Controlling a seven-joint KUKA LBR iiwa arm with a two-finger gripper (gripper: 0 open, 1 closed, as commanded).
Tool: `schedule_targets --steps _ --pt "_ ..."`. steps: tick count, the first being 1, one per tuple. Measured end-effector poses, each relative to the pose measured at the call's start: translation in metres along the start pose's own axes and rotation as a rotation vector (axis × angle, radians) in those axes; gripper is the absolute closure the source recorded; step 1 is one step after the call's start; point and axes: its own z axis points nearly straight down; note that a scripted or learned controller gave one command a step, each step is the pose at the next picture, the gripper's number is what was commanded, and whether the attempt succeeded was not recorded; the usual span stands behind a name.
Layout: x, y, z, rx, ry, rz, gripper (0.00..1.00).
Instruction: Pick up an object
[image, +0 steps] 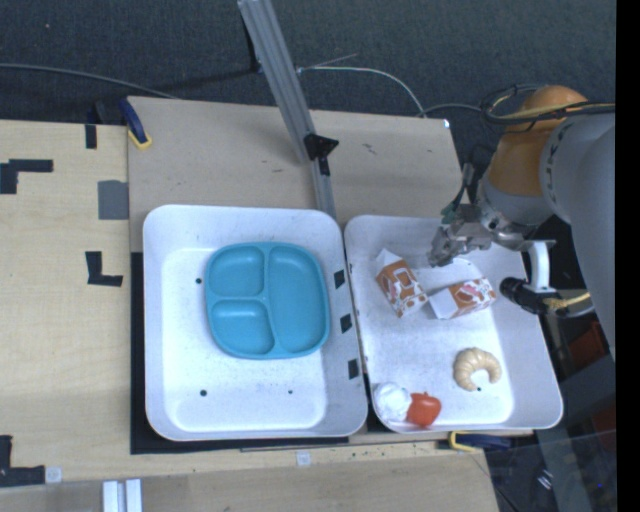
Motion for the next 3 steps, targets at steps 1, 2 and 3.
schedule_targets --steps 1,2,3 --pt "0.001 -0.007 -0.046 -0.005 0.0 0.003 1.0" --pt "-0.002 -0.001 -0.109 -0.008 -0.001 0.002 1.0" --pt "-0.002 -0.001 -0.116 -0.002 0.001 0.003 1.0"
